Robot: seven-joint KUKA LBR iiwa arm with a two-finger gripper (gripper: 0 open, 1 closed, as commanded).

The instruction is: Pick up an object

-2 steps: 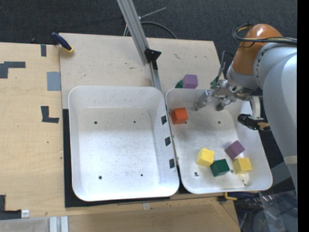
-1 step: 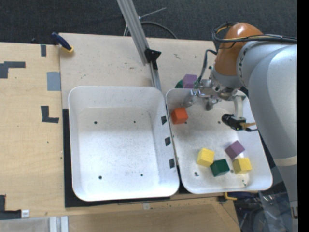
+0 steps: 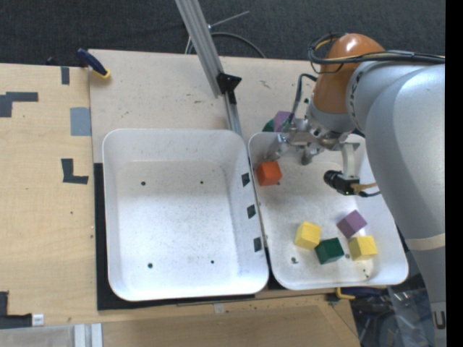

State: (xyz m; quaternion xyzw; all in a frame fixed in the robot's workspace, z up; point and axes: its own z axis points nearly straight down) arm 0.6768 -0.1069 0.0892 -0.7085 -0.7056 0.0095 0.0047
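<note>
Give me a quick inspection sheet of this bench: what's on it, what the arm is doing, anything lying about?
Surface: wooden bench bearing a left bin and a right bin, side by side.
Job's things: in the right bin, an orange block near the dividing edge; two yellow blocks, a green block and a purple block clustered toward the near corner.
Clutter: a blue-and-yellow clamp at the bench's far left corner; grey tape marks.
Grippers: gripper low over the right bin's far end, just beyond the orange block; finger state unclear.
Cables: black cables looped at the wrist; a thin cable behind the bench.
Surroundings: dark carpet; a slanted metal pole.
</note>
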